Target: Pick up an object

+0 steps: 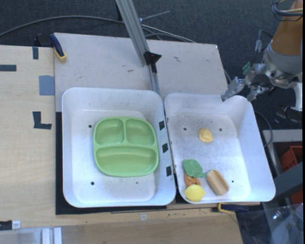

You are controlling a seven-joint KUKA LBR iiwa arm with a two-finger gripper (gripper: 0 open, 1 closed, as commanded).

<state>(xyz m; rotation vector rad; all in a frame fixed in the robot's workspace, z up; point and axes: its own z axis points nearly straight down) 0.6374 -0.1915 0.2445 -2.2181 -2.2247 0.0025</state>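
A: Claw?
B: Grey two-finger gripper (237, 91) over right white bin's (254, 131) far rim, fingers spread, holding nothing.
A: Objects?
B: Small yellow lump (205, 135) mid-bin; yellow round fruit (194, 192), tan bread roll (217, 182) near edge.

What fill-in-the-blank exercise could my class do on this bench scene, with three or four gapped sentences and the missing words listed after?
1. The green divided plastic plate lies in the ____ white bin.
2. The plate has ____ compartments.
3. The round yellow lemon-like toy sits at the near edge of the right white bin, beside the tan bread-roll-shaped toy and just below a ____ leaf-shaped piece.
4. The two-finger gripper hovers by the right bin's far ____ corner.

Missing words: left; three; green; right
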